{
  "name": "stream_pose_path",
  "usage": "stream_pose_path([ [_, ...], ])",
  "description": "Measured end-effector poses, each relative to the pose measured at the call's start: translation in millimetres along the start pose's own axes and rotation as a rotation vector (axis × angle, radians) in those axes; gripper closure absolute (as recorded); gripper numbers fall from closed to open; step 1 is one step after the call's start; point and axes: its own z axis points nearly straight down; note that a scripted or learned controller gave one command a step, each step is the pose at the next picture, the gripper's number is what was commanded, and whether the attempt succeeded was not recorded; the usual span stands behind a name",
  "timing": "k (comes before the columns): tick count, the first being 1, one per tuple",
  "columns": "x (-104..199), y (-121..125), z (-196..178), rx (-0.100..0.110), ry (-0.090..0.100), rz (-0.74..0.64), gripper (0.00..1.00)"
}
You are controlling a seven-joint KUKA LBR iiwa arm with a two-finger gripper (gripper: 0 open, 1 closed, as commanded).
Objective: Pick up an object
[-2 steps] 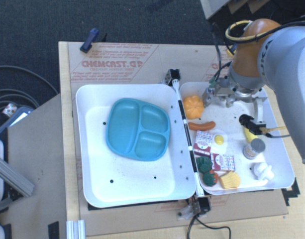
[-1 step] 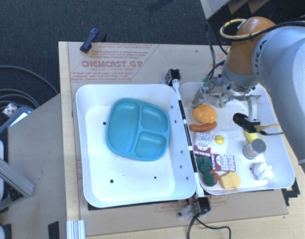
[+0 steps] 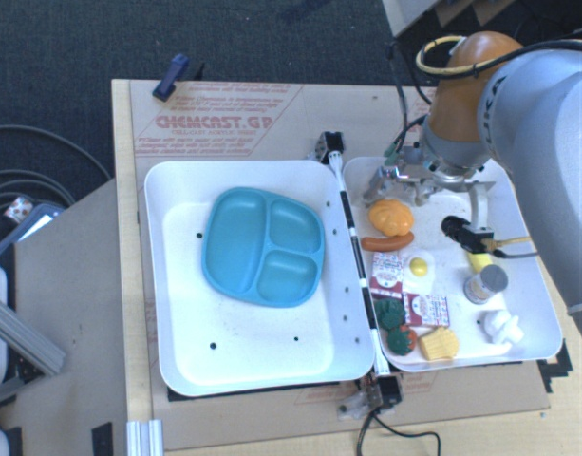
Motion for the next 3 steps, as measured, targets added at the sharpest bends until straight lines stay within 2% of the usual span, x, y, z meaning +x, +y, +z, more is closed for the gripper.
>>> stream_pose_path([
  [1,-0.8,-5.4,0.0,0.002,0.000,0.001,0.00],
  [3,0.1,0.0,0.0,0.000,0.001,0.000,0.00],
])
